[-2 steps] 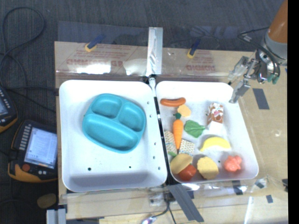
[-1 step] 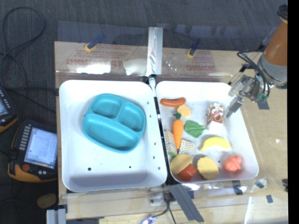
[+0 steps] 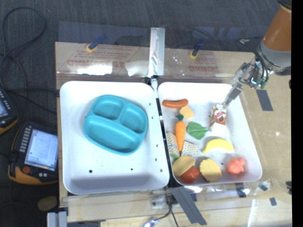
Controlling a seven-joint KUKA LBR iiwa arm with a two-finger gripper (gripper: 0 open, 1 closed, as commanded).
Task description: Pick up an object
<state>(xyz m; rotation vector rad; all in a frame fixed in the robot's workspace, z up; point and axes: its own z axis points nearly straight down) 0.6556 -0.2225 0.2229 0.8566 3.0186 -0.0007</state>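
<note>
Now we see a blue plate (image 3: 116, 123) in the left bin (image 3: 71, 174), toy food in the right bin (image 3: 251, 148). Both sit on a bench (image 3: 64, 63). Whether the gripper (image 3: 233, 94) is open, we cannot tell.

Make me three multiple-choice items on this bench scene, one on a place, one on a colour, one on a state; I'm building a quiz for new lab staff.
1. Where does the blue three-compartment plastic plate lie?
A. left white bin
B. right white bin
C. on the bench outside the bins

2. What colour is the toy carrot's body?
A. purple
B. orange
C. white

3. How does the tool stand?
A. deep in the left bin
B. above the right bin's upper right part, near the red-and-white packet
C. resting on the plate

Answers: 1 A, the plate sits alone in the left bin. 2 B, orange with a green top. 3 B, its tip hangs just above the packet.
</note>
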